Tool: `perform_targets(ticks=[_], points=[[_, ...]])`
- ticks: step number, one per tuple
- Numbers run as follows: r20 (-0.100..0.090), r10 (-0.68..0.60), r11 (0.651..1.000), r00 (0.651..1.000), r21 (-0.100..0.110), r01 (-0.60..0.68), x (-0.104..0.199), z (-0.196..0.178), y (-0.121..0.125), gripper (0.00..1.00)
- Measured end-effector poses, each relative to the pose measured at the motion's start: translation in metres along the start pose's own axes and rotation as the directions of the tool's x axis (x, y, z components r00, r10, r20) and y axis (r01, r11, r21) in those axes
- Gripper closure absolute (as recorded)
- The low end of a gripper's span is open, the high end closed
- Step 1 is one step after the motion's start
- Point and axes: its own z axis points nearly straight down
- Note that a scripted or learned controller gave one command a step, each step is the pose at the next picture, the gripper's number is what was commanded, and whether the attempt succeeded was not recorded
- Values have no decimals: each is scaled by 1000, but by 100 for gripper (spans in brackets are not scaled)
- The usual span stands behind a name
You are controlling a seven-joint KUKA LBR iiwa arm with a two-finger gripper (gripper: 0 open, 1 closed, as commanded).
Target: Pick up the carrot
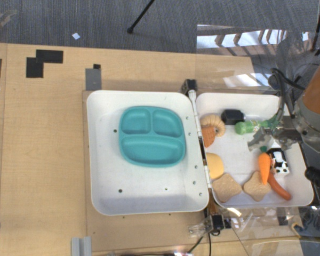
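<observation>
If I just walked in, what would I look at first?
Probably the big teal plate with three sections, sitting alone in the left bin. Next, the right bin, crowded with toy food: an orange carrot near its right side, beside a small black-and-white toy. The robot's tool is just above the carrot.

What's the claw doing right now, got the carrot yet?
Claw: over the right bin, just above the carrot; open or closed cannot be told. The carrot lies in the bin, nothing gripping it.
</observation>
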Motion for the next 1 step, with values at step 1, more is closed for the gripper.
perform_targets(ticks=[1], points=[[0, 205, 979, 979, -10, -205, -41, 144, 35, 0]])
